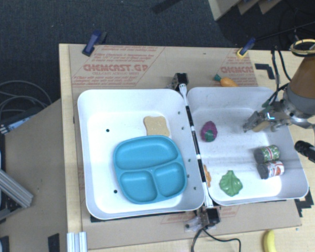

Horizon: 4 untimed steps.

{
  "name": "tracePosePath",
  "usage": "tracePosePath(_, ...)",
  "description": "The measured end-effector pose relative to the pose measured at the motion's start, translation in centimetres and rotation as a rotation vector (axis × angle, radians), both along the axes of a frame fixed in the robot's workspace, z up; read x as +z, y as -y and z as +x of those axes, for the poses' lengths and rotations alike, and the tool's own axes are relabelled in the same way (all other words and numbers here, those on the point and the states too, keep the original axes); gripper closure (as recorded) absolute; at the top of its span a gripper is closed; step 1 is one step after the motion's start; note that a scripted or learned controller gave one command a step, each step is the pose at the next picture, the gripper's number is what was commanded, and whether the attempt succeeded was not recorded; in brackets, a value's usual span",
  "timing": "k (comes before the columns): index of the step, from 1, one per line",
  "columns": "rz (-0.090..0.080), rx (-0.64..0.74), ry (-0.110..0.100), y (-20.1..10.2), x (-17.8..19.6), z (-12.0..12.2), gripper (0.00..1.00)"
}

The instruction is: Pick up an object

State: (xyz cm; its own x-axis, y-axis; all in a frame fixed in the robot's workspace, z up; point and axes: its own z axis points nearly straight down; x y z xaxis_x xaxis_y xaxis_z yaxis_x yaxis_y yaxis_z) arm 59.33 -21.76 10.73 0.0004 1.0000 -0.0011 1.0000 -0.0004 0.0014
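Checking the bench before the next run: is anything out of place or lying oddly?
Two things lie outside the bins: a small orange carrot-like toy on the cardboard behind the right white bin, and a yellow banana-like piece at the bench's front edge. Two small cans lie tipped over.

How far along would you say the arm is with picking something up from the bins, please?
Nothing looks picked yet. The hand hangs over the right-hand white bin, near its far right side, with nothing visible between its fingers. The purple round toy, the green leafy toy and the two small cans all lie on the bin floor. Left: lowering onto one, closing and lifting.
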Motion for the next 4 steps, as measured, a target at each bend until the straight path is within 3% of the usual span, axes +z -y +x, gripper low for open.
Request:
tracePosePath(1,0.006,0.002,-0.005,-0.3,-2.4,-4.6,0.00)
tracePosePath(2,0.002,0.000,-0.003,-1.5,-2.3,-8.7,0.00)
tracePosePath(3,0.001,-0.001,0.000,-1.5,-1.3,-8.6,1.00)
tracePosePath(4,0.002,0.004,0.002,-9.4,5.1,-2.9,1.00)
